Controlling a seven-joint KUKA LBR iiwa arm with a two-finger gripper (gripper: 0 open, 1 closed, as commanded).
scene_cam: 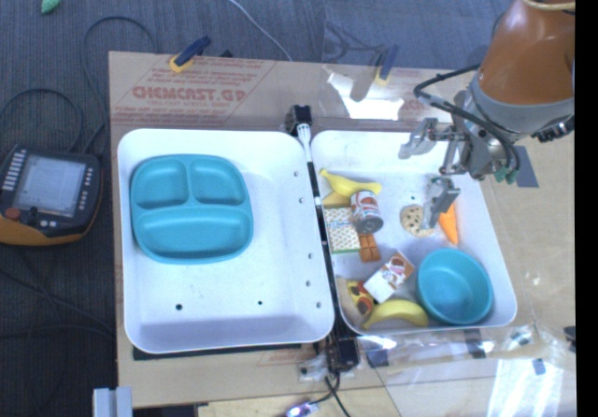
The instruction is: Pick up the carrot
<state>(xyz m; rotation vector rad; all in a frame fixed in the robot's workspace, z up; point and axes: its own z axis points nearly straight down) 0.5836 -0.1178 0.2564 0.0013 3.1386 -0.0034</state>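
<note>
Gripper [439, 205] position: low in the right bin [495, 247], toward its right side, with my wrist and the orange band of my arm [533, 41] above the bin's far right corner. Fingers point down, one visible at the cookie's right edge; whether they are parted or closed I cannot tell from this angle, and nothing can be confirmed between them. Carrot [449, 224] lies against the right wall of that bin, just right of my fingers and touching or very nearly touching them, partly hidden behind them. Cookie [412, 217] sits just left of the gripper. Blue bowl [453, 286] stands near of the carrot, in the bin's near right corner. Left of these, a small can [366, 212] lies beside a banana [344, 186] at the far left of the bin; a second banana [396, 314] rests at the near edge, beside a small white carton [388, 279]. Left bin [168, 312] holds a blue divided plate [191, 206] in its far half. Handheld control pendant [45, 193] lies on the floor well left of the bench
</note>
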